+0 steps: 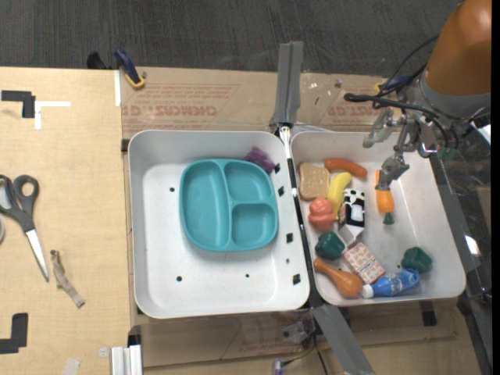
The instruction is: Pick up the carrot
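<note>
Camera view: carrot (384, 200) hangs in right bin (441, 209) toward 3 o'clock, small smooth orange plastic taper, long axis about 12-to-6, narrow end up at the jaws (388, 170). Metal jaws narrow, pinched on carrot's top end. At 9 o'clock of carrot: yellow banana (337, 190), toast slice (314, 180), orange sausage (345, 166) at 10. At 6: green lump (416, 258), blue bottle (394, 284), drumstick (337, 276). Left bin (148, 233) holds glossy teal divided plate (229, 205). Scissors (23, 217) on worktop far at 9
</note>
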You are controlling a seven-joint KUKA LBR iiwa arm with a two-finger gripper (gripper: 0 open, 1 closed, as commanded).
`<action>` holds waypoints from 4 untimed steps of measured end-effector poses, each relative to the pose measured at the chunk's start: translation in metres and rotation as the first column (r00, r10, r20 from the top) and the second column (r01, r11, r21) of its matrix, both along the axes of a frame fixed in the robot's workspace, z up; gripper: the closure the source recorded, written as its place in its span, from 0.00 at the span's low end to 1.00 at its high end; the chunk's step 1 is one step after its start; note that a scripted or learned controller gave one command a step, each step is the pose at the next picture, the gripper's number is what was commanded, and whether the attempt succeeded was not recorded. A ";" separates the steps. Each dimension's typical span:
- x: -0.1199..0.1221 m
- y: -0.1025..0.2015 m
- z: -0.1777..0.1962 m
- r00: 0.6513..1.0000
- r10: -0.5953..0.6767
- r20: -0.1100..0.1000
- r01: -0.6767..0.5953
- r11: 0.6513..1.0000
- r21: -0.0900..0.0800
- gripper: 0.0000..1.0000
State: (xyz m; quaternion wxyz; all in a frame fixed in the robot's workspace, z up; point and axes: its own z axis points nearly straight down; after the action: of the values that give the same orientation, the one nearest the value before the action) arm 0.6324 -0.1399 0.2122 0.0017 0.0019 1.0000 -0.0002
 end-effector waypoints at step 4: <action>0.008 -0.019 -0.034 0.981 0.192 0.003 -0.192 0.981 -0.001 1.00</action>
State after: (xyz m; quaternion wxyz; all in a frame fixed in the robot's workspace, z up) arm 0.6402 -0.1585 0.1777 0.0033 -0.0948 0.9955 -0.0002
